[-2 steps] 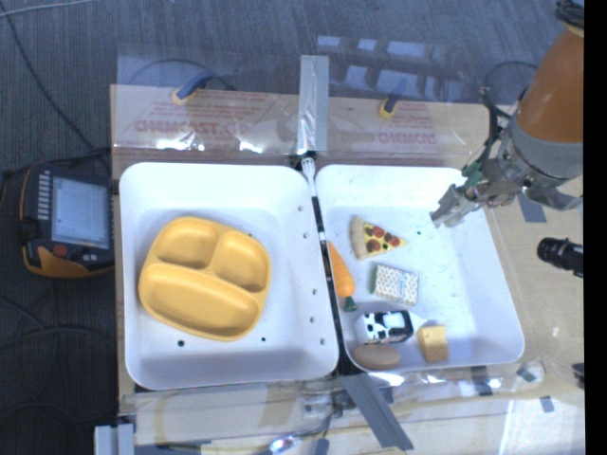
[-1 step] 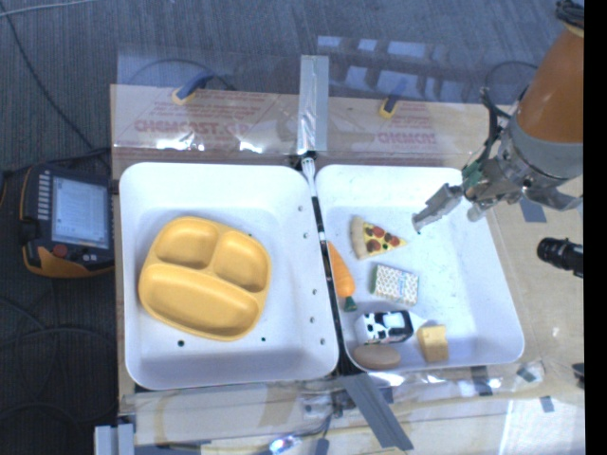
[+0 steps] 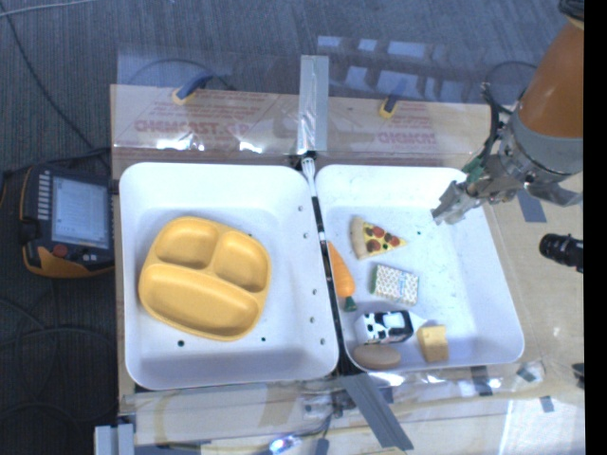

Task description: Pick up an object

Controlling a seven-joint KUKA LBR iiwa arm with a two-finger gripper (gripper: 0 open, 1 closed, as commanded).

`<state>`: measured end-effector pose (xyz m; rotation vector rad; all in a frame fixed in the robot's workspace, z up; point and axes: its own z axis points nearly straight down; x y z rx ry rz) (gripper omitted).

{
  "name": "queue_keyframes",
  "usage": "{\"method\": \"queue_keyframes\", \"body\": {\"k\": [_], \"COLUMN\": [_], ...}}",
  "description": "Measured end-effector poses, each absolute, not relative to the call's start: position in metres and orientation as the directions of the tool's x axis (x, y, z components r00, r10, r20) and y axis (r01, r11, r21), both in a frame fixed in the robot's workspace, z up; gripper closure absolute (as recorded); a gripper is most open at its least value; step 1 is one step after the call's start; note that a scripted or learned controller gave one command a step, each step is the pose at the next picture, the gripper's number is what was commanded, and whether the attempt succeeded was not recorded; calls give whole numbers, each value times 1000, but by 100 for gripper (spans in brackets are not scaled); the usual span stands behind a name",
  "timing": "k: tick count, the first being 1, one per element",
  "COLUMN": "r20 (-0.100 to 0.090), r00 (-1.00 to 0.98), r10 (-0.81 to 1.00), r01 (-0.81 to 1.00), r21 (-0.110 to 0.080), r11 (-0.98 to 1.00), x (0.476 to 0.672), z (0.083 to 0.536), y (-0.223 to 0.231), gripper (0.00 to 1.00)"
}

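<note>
The right bin (image 3: 474,263) holds several toy foods: a pizza slice (image 3: 375,238), an orange carrot (image 3: 340,273) along the left wall, a pale cracker (image 3: 395,283), a black-and-white cow (image 3: 386,326), a brown oval piece (image 3: 378,355) and a yellow cheese cube (image 3: 433,342). My gripper (image 3: 453,204) hangs over the bin's upper right part, up and to the right of the pizza slice. Nothing shows between its fingers.
The left bin (image 3: 142,197) holds a yellow divided tray (image 3: 204,275). A teach pendant (image 3: 68,221) lies on the floor to the left. Clear plastic sheeting and tape line the back edge behind both bins.
</note>
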<state>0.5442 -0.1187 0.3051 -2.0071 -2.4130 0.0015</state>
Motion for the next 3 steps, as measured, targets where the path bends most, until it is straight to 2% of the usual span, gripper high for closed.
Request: {"method": "queue_keyframes", "body": {"k": [1,2,3], "r20": [2,-3,2], "r00": [-182,5,-213], "r10": [983,1000,977], "r01": [983,1000,977], "r21": [-3,-3,-4], "r11": [182,-5,213], "x": [544,588,558], "z": [305,331,234], "y": [-119,-172,-120], "gripper": [0,0,0]}}
